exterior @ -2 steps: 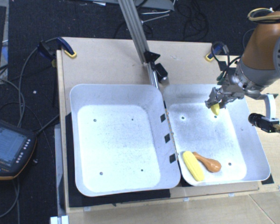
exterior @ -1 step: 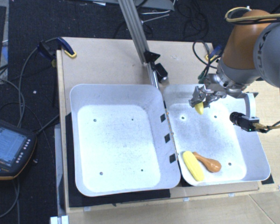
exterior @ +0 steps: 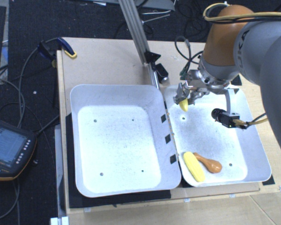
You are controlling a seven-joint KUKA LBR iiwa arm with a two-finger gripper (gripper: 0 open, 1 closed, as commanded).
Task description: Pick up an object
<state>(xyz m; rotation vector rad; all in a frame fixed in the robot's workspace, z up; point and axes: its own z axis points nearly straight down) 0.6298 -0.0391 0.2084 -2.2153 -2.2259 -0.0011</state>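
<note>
My hand (exterior: 185,99) hangs over the far left part of the right-hand shallow white bin (exterior: 253,139), close to the ridge where the two bins meet, and I can see a small yellow object (exterior: 183,105) pinched between its fingers, its lower end poking out below them and clear of the bin floor. Above the hand, the grey arm with its orange band (exterior: 227,32) comes in from the right and covers the far right corner of that bin. Just right of the hand, a small black fitting with a cable (exterior: 224,117) hangs over the bin floor. Toward the near edge of the same bin lie a long yellow banana-shaped piece (exterior: 194,166) and an orange-brown club-shaped toy (exterior: 210,163), touching each other, well apart from the hand. The left-hand shallow white bin (exterior: 84,102) sits beside it on the pale wooden worktop (exterior: 107,60). A slanted aluminium rail (exterior: 136,29) rises behind the bins, and a grey control pendant (exterior: 9,149) lies on the dark floor to the left.
</note>
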